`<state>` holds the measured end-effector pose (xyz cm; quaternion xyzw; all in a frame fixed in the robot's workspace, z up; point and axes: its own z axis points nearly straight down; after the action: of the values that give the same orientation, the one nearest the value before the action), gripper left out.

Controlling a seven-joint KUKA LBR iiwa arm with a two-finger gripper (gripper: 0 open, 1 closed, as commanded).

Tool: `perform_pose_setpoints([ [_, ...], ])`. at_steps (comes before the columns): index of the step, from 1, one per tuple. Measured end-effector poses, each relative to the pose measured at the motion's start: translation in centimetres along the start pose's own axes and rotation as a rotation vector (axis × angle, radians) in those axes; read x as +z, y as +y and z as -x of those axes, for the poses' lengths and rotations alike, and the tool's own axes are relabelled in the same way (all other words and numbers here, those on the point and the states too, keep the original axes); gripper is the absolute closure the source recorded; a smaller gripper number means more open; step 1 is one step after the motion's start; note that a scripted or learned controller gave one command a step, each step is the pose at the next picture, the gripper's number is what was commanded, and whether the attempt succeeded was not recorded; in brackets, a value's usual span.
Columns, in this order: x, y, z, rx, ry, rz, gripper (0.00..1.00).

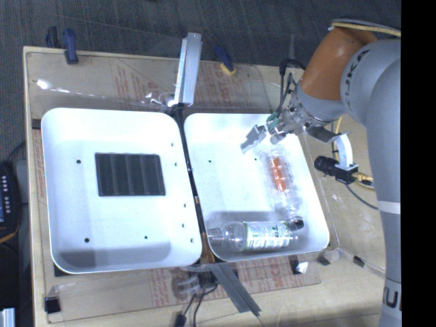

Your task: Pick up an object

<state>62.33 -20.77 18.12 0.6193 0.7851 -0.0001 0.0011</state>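
from above, the worktop [41,182] holds two white bins side by side. the left bin [68,244] has a dark ribbed rectangle [129,174] lying flat near its middle. the right bin [218,176] holds two clear plastic bottles. one bottle with orange inside [281,179] lies along the right side of the bin, pointing from the top toward the bottom. the other bottle with a green and white label [253,235] lies on its side along the near edge of the bin, and its dark cap end is just beside the bottom end of the first bottle. the grey arm [371,80] with its orange band [327,63] reaches in from the right. the tool [262,135] hangs over the top part of the right bin, just above the top end of the orange bottle. it looks small and blurry from here, so i cannot tell how far open it is or if it has hold of anything. blue clamps [68,45] sit on the far edge of the worktop, and a grey bar [187,70] stands above where the two bins meet.
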Motion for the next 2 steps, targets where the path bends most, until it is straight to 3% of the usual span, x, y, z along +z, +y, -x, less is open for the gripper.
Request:
perform_pose_setpoints([
  [1, 0.4, -0.4, -0.1, -0.038, 0.004, -0.004, 0.00],
  [2, -0.7, -0.3, -0.2, -0.040, 0.003, -0.004, 1.00],
])
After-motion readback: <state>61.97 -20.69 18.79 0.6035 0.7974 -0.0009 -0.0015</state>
